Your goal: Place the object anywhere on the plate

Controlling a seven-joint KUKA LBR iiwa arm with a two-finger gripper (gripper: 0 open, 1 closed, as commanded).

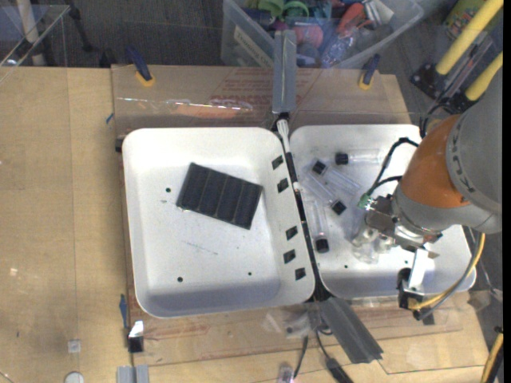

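- My gripper [374, 234] is down in the right bin [455, 266], near the middle of its floor and a bit toward the near edge.
- My wrist and the orange band [427, 178] cover it from above, so I can't tell whether it is spread or pressed together.
- Something clear and glassy sits right at the gripper, and I can't tell whether it is gripped or only touching.
- The task's things are the clear pieces with black caps [338, 207], scattered over the left half of the right bin.
- Two caps are near the far edge, one is mid-floor just beside the gripper, and one is by the near-left corner against the divider.
- The clear bodies are hard to make out on the white, so an exact count is unclear.
- The divider [289, 206] runs between the two bins with black clips along it.
- The left bin [144, 286] touches the right bin along that edge.
- The plate [219, 195] is a dark ridged rectangle lying flat and slightly turned in the left bin, centre toward the far side, well apart from the gripper, with nothing on it.
- Both bins sit on a cardboard sheet [200, 94] on the worktop [56, 214].
- Blue clamps [142, 74] hold the sheet at its far corners.
- A clear tub of coloured toys [319, 10] stands beyond the worktop's far edge.
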